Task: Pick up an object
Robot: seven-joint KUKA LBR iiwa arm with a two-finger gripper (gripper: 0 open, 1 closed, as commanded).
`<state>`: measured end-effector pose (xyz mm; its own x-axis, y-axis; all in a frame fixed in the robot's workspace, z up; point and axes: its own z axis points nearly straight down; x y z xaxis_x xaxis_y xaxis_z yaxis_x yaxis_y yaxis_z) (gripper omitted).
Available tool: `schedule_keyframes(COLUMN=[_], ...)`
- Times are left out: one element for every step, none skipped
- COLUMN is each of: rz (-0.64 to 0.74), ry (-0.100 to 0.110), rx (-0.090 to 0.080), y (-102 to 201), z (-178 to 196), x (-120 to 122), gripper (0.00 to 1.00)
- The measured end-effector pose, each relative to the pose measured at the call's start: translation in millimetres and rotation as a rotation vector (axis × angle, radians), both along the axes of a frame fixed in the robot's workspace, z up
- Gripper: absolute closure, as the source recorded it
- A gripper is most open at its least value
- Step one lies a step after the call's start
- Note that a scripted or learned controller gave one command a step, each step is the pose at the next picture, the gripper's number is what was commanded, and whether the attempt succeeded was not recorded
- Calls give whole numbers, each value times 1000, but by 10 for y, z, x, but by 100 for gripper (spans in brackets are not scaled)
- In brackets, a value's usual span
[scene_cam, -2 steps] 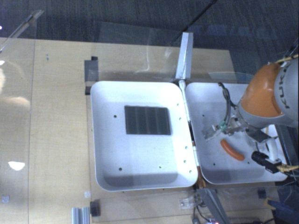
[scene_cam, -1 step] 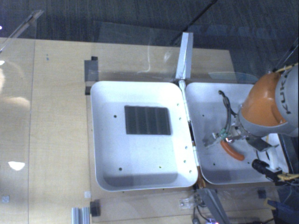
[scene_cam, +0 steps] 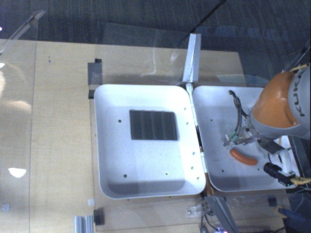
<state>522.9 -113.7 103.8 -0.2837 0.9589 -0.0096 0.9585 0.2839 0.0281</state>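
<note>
One orange sausage (scene_cam: pixel 243 157) | just below tool (scene_cam: pixel 234 139) | tool grip unclear

Arm (scene_cam: pixel 282 106) enters from right edge of view, reaching leftward at slant. Orange band bulks large above grey wrist section. Dark cable loops off wrist's left side. Gripper (scene_cam: pixel 236 139) points down and to left, low in view. Its tip too small and blurred to read. Black fitting sticks out below wrist, toward lower right.
</note>
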Motion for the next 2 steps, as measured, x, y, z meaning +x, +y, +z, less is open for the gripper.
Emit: schedule_keyframes(rz=[0, -25], ry=[0, 13], rx=[0, -1], y=[0, -589], z=[0, -134], x=[0, -303], gripper=[0, 0])
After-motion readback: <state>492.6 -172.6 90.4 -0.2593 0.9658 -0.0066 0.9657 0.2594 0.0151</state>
